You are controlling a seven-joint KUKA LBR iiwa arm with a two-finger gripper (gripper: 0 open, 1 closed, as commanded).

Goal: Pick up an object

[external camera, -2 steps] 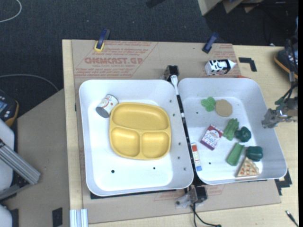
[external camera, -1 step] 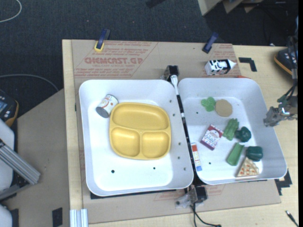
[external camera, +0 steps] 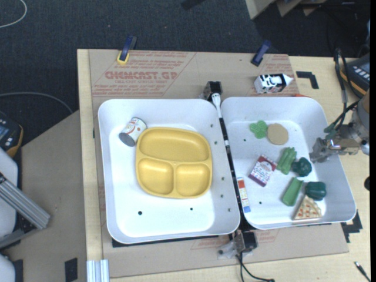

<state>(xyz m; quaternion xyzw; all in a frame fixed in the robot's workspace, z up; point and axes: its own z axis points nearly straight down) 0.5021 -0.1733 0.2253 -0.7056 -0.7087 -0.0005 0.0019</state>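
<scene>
The right bin [external camera: 282,107] holds several small toy foods: a light green leafy piece [external camera: 257,128], a tan round cookie [external camera: 278,134], a red packet [external camera: 262,171], a green pickle [external camera: 286,159], a dark green pepper [external camera: 302,167], a green cucumber [external camera: 291,191], another dark green piece [external camera: 315,189] and a pizza slice [external camera: 308,209]. My gripper [external camera: 322,150] hangs at the bin's right rim, just right of and above the dark green pepper. Nothing shows in its grasp.
The left bin [external camera: 117,204] holds a yellow divided plate [external camera: 174,161] and a small tipped can [external camera: 133,131] at its upper left. A black-and-white carton [external camera: 273,83] sits on the board behind the right bin. Clamps [external camera: 125,50] hold the board's far edge.
</scene>
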